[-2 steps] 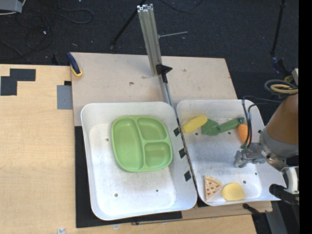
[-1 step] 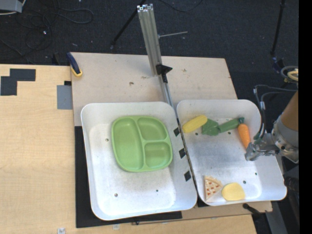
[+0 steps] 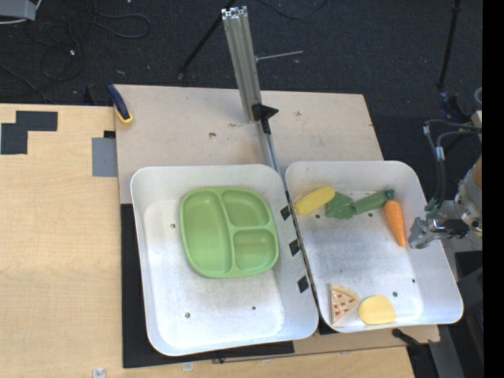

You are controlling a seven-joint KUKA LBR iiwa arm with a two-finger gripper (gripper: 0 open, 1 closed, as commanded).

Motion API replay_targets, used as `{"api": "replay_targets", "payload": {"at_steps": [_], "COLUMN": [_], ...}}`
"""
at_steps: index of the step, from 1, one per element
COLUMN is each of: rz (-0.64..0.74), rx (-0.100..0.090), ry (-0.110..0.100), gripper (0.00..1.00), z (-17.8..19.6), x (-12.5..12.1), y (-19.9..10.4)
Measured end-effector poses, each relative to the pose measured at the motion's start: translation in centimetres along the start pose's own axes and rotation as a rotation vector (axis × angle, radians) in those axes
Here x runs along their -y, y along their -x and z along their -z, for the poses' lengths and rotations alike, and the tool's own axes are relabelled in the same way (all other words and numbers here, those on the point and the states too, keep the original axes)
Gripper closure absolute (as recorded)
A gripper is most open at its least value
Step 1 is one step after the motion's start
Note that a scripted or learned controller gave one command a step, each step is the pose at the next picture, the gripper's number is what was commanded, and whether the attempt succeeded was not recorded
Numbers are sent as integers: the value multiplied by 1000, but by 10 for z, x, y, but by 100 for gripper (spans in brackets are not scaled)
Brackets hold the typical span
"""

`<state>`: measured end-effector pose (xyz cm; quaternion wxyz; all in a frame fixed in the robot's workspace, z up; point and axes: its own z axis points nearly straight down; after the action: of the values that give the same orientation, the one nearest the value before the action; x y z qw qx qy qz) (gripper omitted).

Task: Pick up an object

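The gripper [image 3: 423,231] sits at the right rim of the right bin [image 3: 441,286], just beside the carrot [image 3: 394,221]. The view there is small and cluttered with cable, so I cannot tell how it is set, and nothing can be made out in its grasp.

The carrot is the nearest thing to take. It lies on the bin floor by the right wall, thick end up the frame and tip pointing down toward the near side. It is orange, tapered and smooth, probably a light, stiff plastic toy. It should not crush, but it could roll or slip, so a grip across the thicker upper part looks safest.

Touching or nearly touching its top is a green piece [image 3: 358,205] lying crosswise. Left of that is a corn cob [image 3: 314,199], near the wall between the bins. At the near end lie a pizza slice [image 3: 342,302] and a yellow lump [image 3: 376,310], side by side. The left bin [image 3: 157,305] holds a green tray [image 3: 230,231].
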<state>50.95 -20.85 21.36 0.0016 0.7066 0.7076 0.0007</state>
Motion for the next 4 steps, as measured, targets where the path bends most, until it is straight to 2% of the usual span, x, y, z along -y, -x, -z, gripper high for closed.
{"api": "replay_targets", "payload": {"at_steps": [1,2,3,4], "rz": [4,4,5,4], "rx": [-4,-4,-4,-3], "ry": [-5,-4,-5,-6], "gripper": [100,100,100,100], "z": [-8,4,5,4], "x": [-12,-20,-24,-33], "y": [-52,-102,-165,-207]}}
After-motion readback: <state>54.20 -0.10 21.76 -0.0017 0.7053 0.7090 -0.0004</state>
